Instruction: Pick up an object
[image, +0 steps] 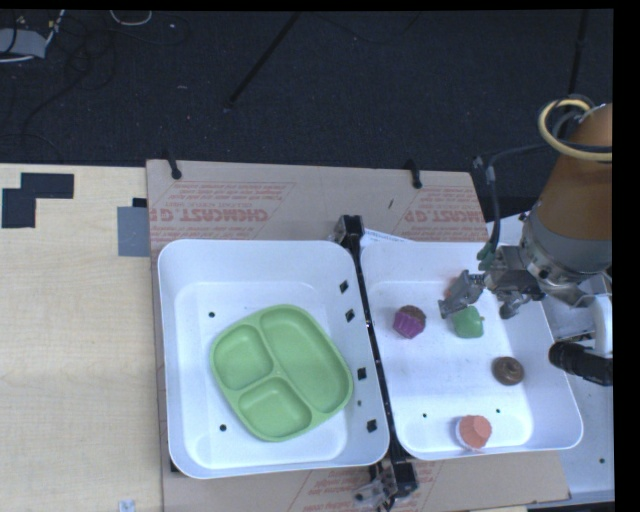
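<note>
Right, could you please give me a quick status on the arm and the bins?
End effector low in right bin, at green block. Purple piece, brown disc, orange piece loose nearby. Green tray in left bin.

Red printing runs across the brown cardboard sheet (300, 200) that lies under the two white bins. On its far strip, one block of letters sits above the left bin (190, 300) and another above the right bin (560, 420); both stand upside down and mirrored, too blurred to read with certainty. More red print shows on the cardboard's near edge, also unreadable. No other text can be read.
</note>
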